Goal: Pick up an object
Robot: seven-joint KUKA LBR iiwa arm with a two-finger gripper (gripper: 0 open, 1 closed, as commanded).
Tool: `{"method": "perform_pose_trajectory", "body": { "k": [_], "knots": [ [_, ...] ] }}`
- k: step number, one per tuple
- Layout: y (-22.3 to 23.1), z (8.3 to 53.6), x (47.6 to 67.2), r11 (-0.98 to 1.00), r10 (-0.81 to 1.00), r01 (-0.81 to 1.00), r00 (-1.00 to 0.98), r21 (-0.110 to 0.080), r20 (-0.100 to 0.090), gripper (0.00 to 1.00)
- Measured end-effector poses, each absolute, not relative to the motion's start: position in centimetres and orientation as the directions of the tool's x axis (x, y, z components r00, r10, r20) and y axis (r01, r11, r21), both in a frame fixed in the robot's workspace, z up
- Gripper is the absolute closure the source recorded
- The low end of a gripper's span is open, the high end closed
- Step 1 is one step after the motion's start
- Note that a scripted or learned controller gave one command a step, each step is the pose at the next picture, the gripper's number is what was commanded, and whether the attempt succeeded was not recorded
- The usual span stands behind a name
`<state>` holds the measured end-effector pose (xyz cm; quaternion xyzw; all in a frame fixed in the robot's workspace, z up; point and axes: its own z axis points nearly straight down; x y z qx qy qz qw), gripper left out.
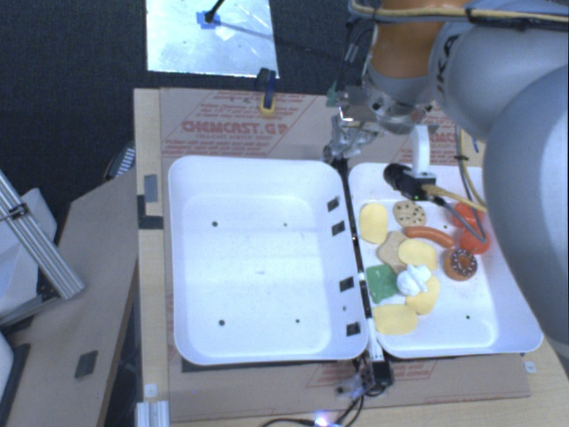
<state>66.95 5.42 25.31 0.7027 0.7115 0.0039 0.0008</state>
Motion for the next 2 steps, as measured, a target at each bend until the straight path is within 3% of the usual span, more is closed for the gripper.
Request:
{"method": "perform_pose_trajectory", "body": {
  "k": [2],
  "knots": [
    [18.8,32.3,66.8,0.012,1.0,1.0,-0.012,0.006,0.005,1.0]
  ]
}}
